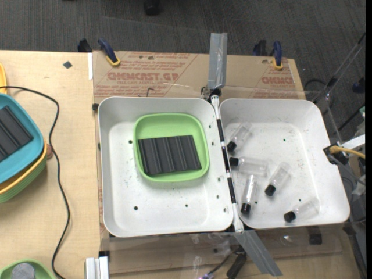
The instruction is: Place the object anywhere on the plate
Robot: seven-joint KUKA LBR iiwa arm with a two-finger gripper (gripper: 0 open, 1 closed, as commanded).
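Note:
A light green square plate (pixel 141 133) lies in the upper middle of the left bin (pixel 122 205). A dark ribbed mat (pixel 170 154) covers the plate's floor. In the right bin (pixel 305 127) lie several clear vials with black caps. One vial (pixel 238 138) is near the divider, another (pixel 248 193) lies below it, a third (pixel 278 180) is in the middle, and one (pixel 301 211) is near the front right corner.
Stacked teal and green dishes (pixel 17 150) sit on the wooden bench at the far left, with a black cable (pixel 58 173) trailing past them. Cardboard (pixel 174 71) held by clamps (pixel 108 52) lies behind the bins. A yellow-tipped part (pixel 347 151) is at the right bin's edge.

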